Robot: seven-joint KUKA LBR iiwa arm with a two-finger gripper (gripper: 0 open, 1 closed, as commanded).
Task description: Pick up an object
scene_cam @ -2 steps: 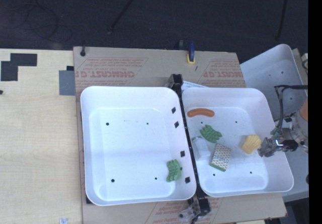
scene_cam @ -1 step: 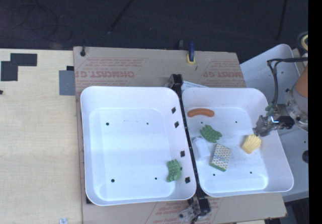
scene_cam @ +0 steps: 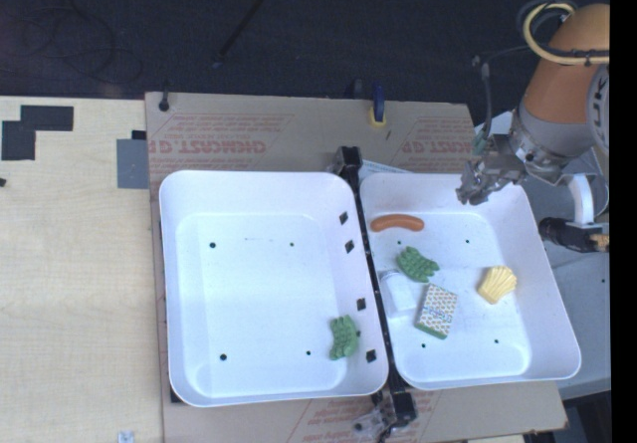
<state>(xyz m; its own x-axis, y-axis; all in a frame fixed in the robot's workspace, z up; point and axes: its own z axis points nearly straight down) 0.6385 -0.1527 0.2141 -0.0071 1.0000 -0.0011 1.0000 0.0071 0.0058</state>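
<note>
The right bin [scene_cam: 542, 332] holds an orange sausage-shaped piece [scene_cam: 397, 224] near its back wall. In front of the sausage lie a green knobbly piece [scene_cam: 416, 264], a small patterned card box [scene_cam: 437, 311] and a yellow shell-shaped piece [scene_cam: 497, 283]. A white object [scene_cam: 396, 290] lies by the box, close to the divider. Another green piece [scene_cam: 344, 336] sits in the left bin [scene_cam: 189, 282] at its front right corner. My gripper [scene_cam: 476, 190] hangs over the back right rim of the right bin, away from all the objects, with nothing visible in it.
Both bins rest on a cardboard sheet [scene_cam: 259, 137] on the wooden bench. Black clips [scene_cam: 349, 160] join the bins along the middle. A blue and yellow clamp [scene_cam: 378, 109] stands at the cardboard's back edge. Cables loop around the arm's wrist [scene_cam: 557, 122].
</note>
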